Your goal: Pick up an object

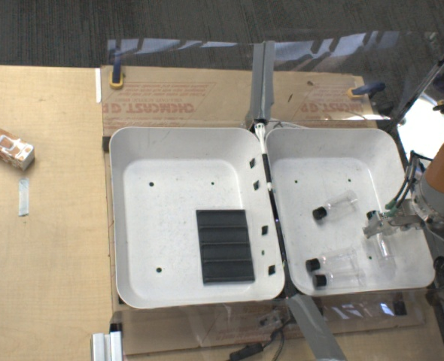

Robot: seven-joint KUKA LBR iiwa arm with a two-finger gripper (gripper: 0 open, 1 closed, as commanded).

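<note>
A black ribbed rectangular block (225, 246) lies flat in the left bin (132, 164), towards its front. In the right bin (312, 153) lies a clear bottle with a black cap (335, 205) near the middle. Two more clear black-capped bottles (341, 269) lie side by side by the front wall. My gripper (378, 228) hangs low over the right side of the right bin, just right of the middle bottle and above the front pair. The arm (439, 190) comes in from the right edge.
A small orange-and-white box (10, 149) and a pale strip (23, 198) lie on the wooden bench left of the bins. Cardboard (177, 100) with clamps sits behind the bins. A grey bar (262, 81) runs between them.
</note>
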